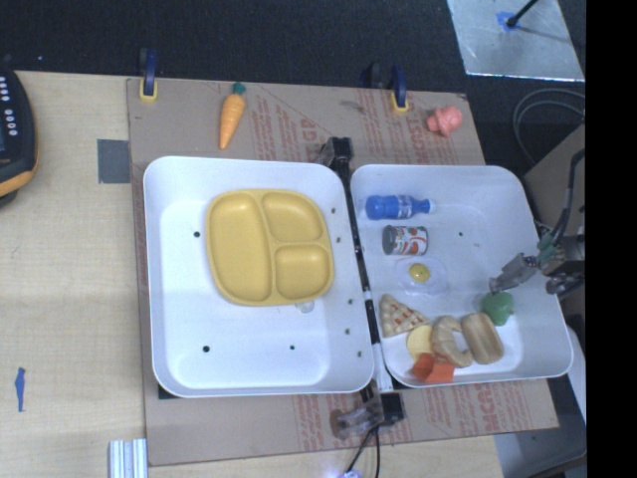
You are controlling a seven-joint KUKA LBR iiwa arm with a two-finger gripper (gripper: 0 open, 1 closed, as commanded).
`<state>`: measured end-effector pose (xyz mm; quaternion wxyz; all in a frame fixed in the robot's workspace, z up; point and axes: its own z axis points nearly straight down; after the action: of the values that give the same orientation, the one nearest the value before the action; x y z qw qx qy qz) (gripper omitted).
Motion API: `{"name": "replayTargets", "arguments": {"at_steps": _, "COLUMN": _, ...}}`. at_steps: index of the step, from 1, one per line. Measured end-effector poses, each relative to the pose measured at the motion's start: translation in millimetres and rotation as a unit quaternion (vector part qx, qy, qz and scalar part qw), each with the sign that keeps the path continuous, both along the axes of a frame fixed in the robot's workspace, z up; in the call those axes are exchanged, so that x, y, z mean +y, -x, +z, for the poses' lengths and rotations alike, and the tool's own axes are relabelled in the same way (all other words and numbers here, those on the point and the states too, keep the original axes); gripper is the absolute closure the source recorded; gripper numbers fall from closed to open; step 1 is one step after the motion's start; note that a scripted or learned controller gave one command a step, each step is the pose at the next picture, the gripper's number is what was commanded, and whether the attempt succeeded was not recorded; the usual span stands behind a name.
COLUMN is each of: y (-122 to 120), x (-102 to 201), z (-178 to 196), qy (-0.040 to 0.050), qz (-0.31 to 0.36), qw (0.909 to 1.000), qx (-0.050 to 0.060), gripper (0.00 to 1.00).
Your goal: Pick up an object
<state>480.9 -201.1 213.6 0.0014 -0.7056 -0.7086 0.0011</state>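
Gripper (513,274) reaches in from the right over the right bin (498,182), near its right wall. It's just above the green toy (500,307), tips apart from it. Fingers (508,276) look narrow, nothing between them, so not holding anything.

Likely target, judging by proximity: the green toy, sitting toward the bin's lower right, w/ the bread-like toys (468,339) just beside it to the lower left. Looks small, rounded, prob. light hollow plastic: stiff but smooth, so could squirt out of a pinch if taken off-centre. Best bet is to close across its widest middle, straight down. No clear long axis; too small to tell orientation.

Other candidates in the same bin:
- blue bottle (395,207), lying on its side, long axis approx. left-right, cap end pointing right. Light and rigid, may roll; grasp across the body.
- can (405,240) also on its side, axis left-right, just below the bottle. Round, will roll.
- yellow bit (419,273) near the middle, tiny.
- pizza slice (400,317) flat, tip pointing up-left, hard to get under.
- orange-red piece (432,369) at the bottom edge.

Left bin (164,267) holds a yellow divided plate (269,245), wide and flat, poor fit for a pinch. Carrot (231,118) and pink toy (445,119) lie on the counter (70,267) outside the bins.
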Motion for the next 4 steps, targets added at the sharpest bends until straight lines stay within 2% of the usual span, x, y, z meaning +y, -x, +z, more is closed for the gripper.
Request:
{"name": "replayTargets", "arguments": {"at_steps": 1, "y": -29, "x": 9, "z": -128, "qy": -0.0010, "qz": 0.002, "qw": 1.0000, "qx": 0.002, "gripper": 0.00}}
{"name": "replayTargets", "arguments": {"at_steps": 2, "y": 7, "x": 14, "z": -122, "qy": -0.0010, "qz": 0.000, "qw": 1.0000, "qx": 0.002, "gripper": 0.00}}
{"name": "replayTargets", "arguments": {"at_steps": 3, "y": 5, "x": 13, "z": -112, "qy": 0.0003, "qz": 0.000, "qw": 1.0000, "qx": 0.000, "gripper": 1.00}}
{"name": "replayTargets", "arguments": {"at_steps": 4, "y": -33, "x": 64, "z": -121, "qy": 0.0008, "qz": 0.003, "qw": 1.0000, "qx": -0.003, "gripper": 1.00}}
